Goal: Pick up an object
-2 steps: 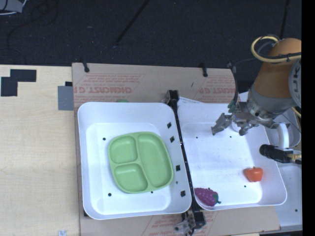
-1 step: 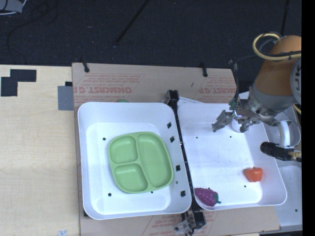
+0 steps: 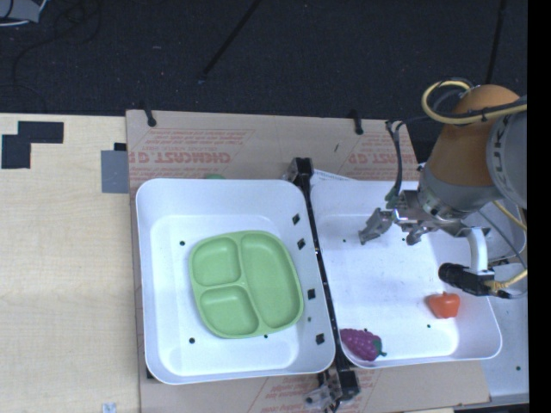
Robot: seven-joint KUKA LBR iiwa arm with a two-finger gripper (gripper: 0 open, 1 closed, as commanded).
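Objects for picking are found in the right bin [image 3: 482,342]: an orange piece [image 3: 443,305] just below the tool [image 3: 392,227] and a purple grape cluster [image 3: 362,343] farther below, against the wall. Nothing is seen in the tool's grip; its finger state cannot be told. A green divided plate [image 3: 245,283] occupies the neighbouring bin [image 3: 159,256], apart from the pick area.

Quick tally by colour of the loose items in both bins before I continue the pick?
Green: 1, the divided plate in the left bin.
Purple: 1, the grape bunch at the near corner of the right bin.
Orange-red: 1, the small object on the right bin's right side.
Total: 3
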